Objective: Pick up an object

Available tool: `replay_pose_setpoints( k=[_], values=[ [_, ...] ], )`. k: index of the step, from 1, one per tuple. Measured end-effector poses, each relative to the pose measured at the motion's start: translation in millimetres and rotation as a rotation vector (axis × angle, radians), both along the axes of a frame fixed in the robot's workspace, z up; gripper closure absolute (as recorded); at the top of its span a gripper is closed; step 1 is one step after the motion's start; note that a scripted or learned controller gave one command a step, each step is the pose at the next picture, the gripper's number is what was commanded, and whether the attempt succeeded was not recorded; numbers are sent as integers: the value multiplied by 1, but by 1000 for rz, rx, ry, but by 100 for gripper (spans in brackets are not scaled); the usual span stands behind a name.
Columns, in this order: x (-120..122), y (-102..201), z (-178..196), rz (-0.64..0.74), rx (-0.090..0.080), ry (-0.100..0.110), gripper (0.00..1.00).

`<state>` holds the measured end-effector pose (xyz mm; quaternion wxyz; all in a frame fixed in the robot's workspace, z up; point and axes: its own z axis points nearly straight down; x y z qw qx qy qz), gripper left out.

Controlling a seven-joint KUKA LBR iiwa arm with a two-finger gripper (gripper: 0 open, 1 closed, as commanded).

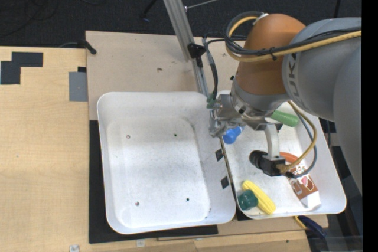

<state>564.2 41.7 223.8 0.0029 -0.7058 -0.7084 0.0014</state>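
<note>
Reaching in from the right of the frame, the grey robot arm with an orange band (pixel 274 50) is shown bent over the upper left corner of the right shallow white plastic bin (pixel 331 200). Its two-finger gripper (pixel 226 124) is lowered at the divide between that bin and the left shallow white plastic bin (pixel 109 150). A small blue rounded object (pixel 231 135) is seen directly beneath the gripper, touching or nearly touching it, at the upper left of the right-hand bin. Whether it is gripped cannot be told, and the state of the jaws, wide or narrow, cannot be told either, as they are hidden by the wrist. A green elongated object (pixel 287 119) is partly covered by the arm just to the right of the gripper, in the upper part of the same bin. A small orange object (pixel 289 157) is visible lower down, right of the bin's centre. A brown and white carton (pixel 306 190) lies at the lower right of the bin, close to its rim. A yellow toy corn cob (pixel 261 196) lies at the lower left of the bin, with a dark green rounded object (pixel 247 201) touching its left side. A slanted silver aluminium profile (pixel 176 15) rises from behind the bins toward the upper centre of the frame. A pale wooden bench top (pixel 41 162) occupies the left of the frame.
</note>
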Motion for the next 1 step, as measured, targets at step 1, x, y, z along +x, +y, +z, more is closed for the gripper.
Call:
replay_pose_setpoints(
  k=[1],
  values=[
    [-8, 47, 11, 0, -1, -4, 100]
  ],
)
